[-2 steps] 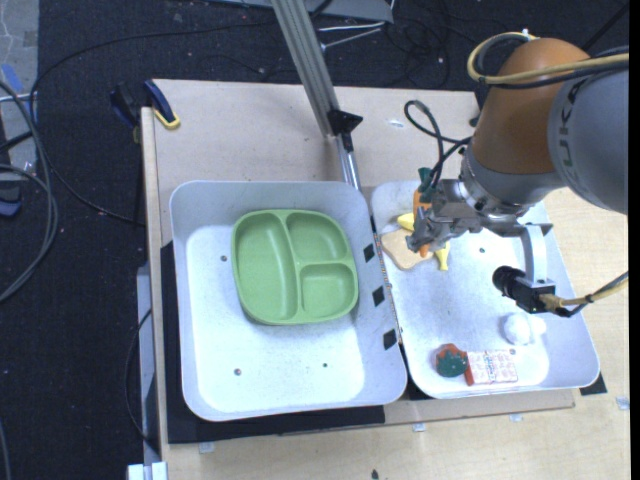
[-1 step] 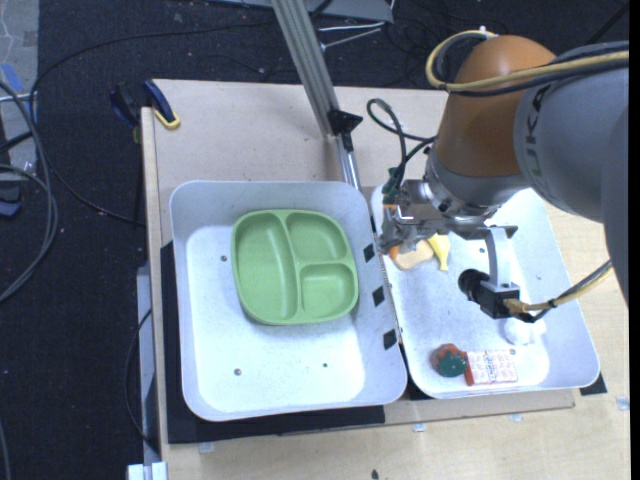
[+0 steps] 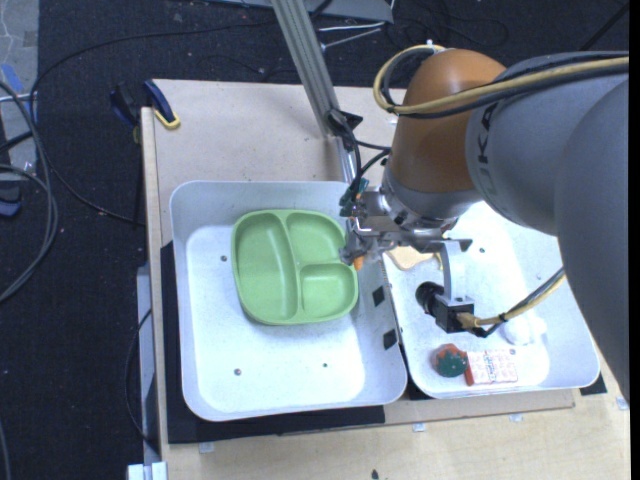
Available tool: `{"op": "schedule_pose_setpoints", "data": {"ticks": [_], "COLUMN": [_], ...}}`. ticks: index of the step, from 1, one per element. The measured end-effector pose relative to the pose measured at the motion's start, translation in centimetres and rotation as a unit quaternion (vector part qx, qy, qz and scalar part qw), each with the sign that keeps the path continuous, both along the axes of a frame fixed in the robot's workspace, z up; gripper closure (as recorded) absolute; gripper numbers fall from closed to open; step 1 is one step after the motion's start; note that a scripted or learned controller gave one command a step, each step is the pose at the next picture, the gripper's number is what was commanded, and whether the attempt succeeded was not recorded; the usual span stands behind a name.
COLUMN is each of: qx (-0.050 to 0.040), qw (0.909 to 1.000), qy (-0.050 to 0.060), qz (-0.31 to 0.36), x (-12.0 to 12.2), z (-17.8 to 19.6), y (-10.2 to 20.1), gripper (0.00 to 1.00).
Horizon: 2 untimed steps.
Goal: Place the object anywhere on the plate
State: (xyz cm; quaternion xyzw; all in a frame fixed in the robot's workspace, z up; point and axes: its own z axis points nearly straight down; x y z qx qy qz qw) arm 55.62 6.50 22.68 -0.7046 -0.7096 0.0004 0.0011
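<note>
The gripper [image 3: 358, 236] hangs mid-frame over the plate's [image 3: 292, 266] right rim; I cannot tell its state or load. Objects [image 3: 478, 364] lie lower right. A rim-side release risks rolling off the plate.

two white bins [image 3: 200, 368], one green plate [image 3: 290, 268], one red-white box [image 3: 492, 368]
</note>
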Motion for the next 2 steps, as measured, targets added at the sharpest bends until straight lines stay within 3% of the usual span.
{"op": "schedule_pose_setpoints", "data": {"ticks": [1,2], "qx": [0.0003,-0.0005], "qw": [1.0000,1.0000], "qy": [-0.001,-0.001], "qz": [0.001,-0.002], "x": [-1.65,-1.58], "z": [1.49,1.43], "y": [4.39,4.09], "gripper": [1.00,0.00]}}
